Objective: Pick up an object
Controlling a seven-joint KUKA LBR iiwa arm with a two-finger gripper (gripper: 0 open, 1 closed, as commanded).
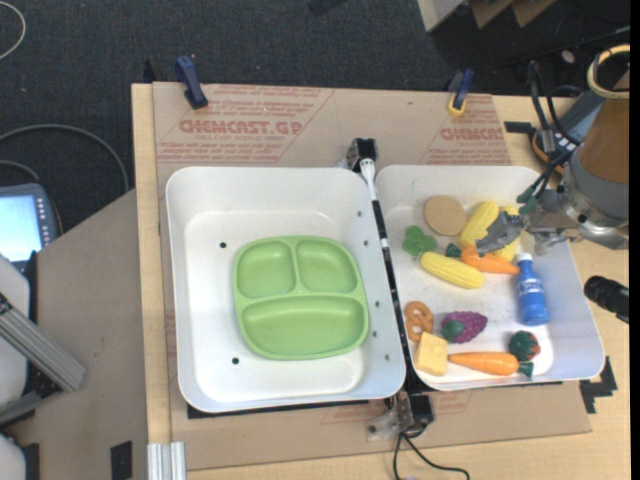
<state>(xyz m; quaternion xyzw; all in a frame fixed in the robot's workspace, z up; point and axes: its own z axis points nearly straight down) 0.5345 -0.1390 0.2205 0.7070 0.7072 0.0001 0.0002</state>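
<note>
The arm [600,183] is grey metal with a broad orange band above its wrist, black cables trailing along it, and a grey two-finger gripper [497,236].

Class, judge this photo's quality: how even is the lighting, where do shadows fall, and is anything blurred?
Camera view: lighting soft and even; faint shadow under the green tray in the left bin; toys in the right bin are sharp; the gripper is slightly soft, the arm's edge brighter.
</note>
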